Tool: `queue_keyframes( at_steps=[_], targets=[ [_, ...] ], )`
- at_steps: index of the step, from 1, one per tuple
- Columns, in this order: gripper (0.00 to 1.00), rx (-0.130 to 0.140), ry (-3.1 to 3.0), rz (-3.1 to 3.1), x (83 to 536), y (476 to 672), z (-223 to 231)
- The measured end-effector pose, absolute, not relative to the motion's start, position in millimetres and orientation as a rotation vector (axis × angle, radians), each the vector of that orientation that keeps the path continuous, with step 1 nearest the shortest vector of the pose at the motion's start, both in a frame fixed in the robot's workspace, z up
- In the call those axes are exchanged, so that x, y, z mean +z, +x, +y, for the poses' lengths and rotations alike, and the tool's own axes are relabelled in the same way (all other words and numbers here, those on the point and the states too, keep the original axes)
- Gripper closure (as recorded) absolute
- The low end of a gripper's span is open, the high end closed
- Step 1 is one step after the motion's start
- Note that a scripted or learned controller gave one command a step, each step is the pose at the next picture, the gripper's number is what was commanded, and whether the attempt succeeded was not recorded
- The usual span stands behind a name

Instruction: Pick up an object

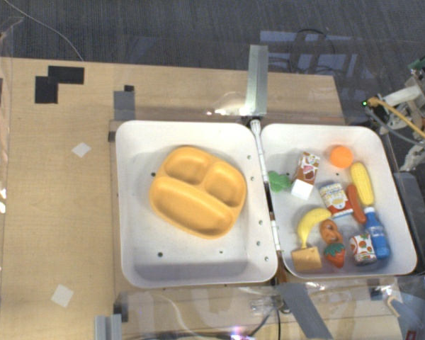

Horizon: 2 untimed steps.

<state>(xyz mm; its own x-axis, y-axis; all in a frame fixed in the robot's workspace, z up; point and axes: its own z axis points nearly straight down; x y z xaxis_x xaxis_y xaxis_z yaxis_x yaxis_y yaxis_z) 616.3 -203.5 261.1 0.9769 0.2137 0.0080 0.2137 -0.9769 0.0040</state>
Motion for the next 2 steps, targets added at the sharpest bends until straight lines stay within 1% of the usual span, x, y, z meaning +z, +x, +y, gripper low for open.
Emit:
queue_keyframes(
  at_steps=[1, 2],
  targets=[
    [0.00, -0.007, 3.097, 0.547, 167.0, 568.1, -148.5],
    [0.00, 0.017, 3.112, 0.395, 274.5, 613.0, -207.8]
  ],
)
